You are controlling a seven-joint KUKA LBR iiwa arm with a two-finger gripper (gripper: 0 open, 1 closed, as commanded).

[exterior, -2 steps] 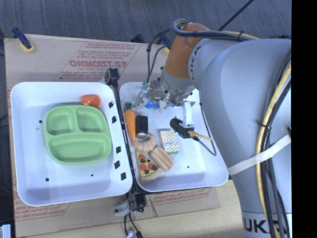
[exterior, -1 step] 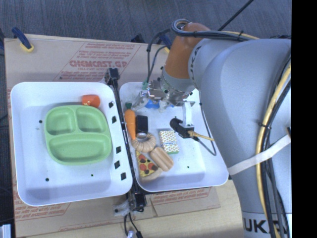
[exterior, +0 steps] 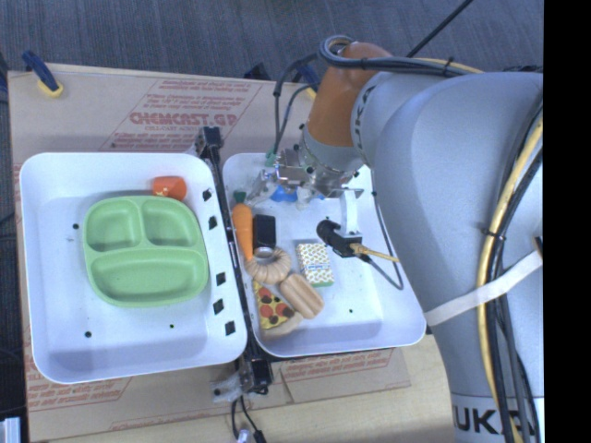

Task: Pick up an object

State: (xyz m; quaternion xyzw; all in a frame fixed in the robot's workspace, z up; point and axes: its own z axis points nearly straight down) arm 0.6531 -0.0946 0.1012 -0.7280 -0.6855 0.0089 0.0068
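Grey wrist casing under the orange band hides most of the gripper [exterior: 288,179] from you. It sits low over the far end of the right bin [exterior: 397,326], and you cannot tell how far open it is or whether it has hold of anything. Treat it as empty until something visibly rises with it.

Just beneath it shows a small blue scrap [exterior: 283,193], too hidden to name. One step out, toward the near end, the carrot [exterior: 242,230] lies along the wall shared with the other bin, with a black block [exterior: 264,228] just beside it. Farther out again, a patterned block [exterior: 315,261], a ring pastry [exterior: 270,267], a bun-coloured roll [exterior: 301,295] and a pizza slice [exterior: 271,312] crowd together.

Any of these will serve. The carrot is nearest but hugs the wall, so you probably have little room on that side; take it across its narrow width. The patterned block looks easier, with bare floor on the side away from the carrot. Descend straight and lift slowly.

Beyond the divider, well away from the gripper, a green plate [exterior: 145,249] and an orange thing [exterior: 169,187] need not concern you.
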